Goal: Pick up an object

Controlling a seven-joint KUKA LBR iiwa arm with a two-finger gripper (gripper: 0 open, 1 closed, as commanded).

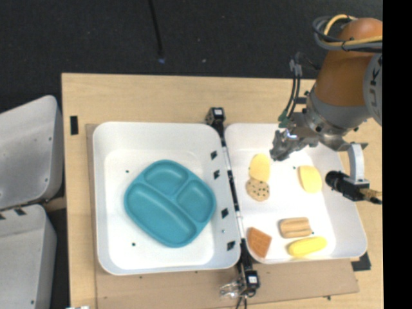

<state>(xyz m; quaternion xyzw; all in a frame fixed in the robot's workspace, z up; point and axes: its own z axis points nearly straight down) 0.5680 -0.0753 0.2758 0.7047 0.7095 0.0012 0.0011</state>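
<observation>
Your gripper (281,148) hangs low over the far part of the right bin (341,237), just above the pale yellow piece (260,167); you cannot tell whether its fingers are open or closed.

Nothing shows between the fingers. Below the pale yellow piece, touching it, lies a tan cookie with dark spots (257,189). A yellow block (309,178) sits to the right of the pair, apart from both. Nearer you, a brown wooden block (294,226) rests just above a bright yellow oblong piece (306,246), with an orange wedge (259,241) by the bin's near left corner. In the left bin (109,250) you see a teal divided tray (169,202). Both bins stand side by side on the bench (141,95).
</observation>
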